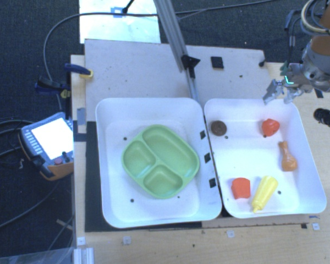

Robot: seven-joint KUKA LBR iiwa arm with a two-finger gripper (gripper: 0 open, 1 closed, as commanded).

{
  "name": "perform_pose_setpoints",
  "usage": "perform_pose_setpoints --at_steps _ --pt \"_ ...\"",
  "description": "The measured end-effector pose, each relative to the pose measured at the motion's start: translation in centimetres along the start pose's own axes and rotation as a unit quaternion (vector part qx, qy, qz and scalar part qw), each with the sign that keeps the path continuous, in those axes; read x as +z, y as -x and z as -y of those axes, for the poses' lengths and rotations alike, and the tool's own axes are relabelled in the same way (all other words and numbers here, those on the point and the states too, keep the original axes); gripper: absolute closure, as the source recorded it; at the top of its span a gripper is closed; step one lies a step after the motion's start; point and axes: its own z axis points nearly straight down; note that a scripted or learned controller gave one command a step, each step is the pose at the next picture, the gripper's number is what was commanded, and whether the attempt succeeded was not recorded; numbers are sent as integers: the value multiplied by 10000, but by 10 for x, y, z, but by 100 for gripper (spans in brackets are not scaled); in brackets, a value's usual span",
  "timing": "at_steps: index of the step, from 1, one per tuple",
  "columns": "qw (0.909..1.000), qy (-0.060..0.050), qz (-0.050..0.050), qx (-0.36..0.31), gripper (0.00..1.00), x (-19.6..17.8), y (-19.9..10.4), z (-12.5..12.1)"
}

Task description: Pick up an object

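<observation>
From my remote station, I see the gripper (279, 91) poised above the far rim of the right bin (313, 172), its fingers spread and holding nothing. That bin contains a brown round piece (218, 128), a red-orange lump (270, 127), an orange bottle-shaped toy (287, 157), a red block (241, 188) and a yellow bottle (264, 193). The left bin (111, 164) carries a green divided tray (160, 161).
</observation>
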Motion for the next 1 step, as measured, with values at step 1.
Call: perform_pose_setpoints --at_steps 1 --pt "10000 22 4 -4 0 -2 0 -1"
